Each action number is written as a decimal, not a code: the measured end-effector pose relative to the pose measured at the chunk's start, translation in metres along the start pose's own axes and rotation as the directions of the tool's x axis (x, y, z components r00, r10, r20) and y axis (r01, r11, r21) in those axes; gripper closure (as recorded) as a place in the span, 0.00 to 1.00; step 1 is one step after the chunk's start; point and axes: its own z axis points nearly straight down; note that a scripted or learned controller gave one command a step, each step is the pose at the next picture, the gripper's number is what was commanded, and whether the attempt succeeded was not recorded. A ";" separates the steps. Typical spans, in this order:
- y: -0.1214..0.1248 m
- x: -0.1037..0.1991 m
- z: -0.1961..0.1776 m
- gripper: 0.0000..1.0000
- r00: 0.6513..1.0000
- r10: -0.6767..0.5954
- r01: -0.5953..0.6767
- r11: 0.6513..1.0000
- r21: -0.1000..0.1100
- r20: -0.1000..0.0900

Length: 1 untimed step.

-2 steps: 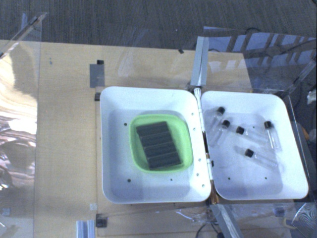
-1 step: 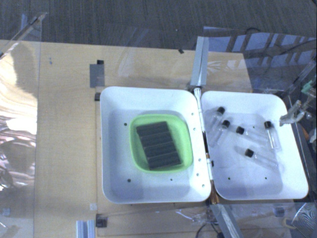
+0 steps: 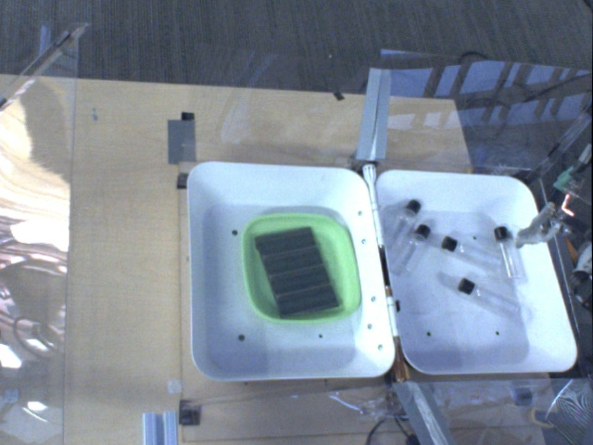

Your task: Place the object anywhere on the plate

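A green square plate (image 3: 346, 265) sits in the left white bin (image 3: 213, 276). On the plate's middle lies a dark grey ridged rectangular block (image 3: 296, 272), flat and turned slightly off the plate's sides. At the far right, a pale grey part of my gripper (image 3: 540, 227) reaches over the right rim of the right bin (image 3: 482, 341), next to a clear vial with a black cap (image 3: 506, 251). It is far from the plate and the block, and nothing can be seen held in it.
Several clear vials with black caps (image 3: 422, 233) lie scattered in the right bin. A grey metal post (image 3: 373, 119) stands behind the seam between the two bins. The wooden bench (image 3: 102, 248) stretches to the left.
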 end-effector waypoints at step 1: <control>0.000 0.000 0.003 0.00 1.000 0.025 -0.025 1.000 -0.001 -0.001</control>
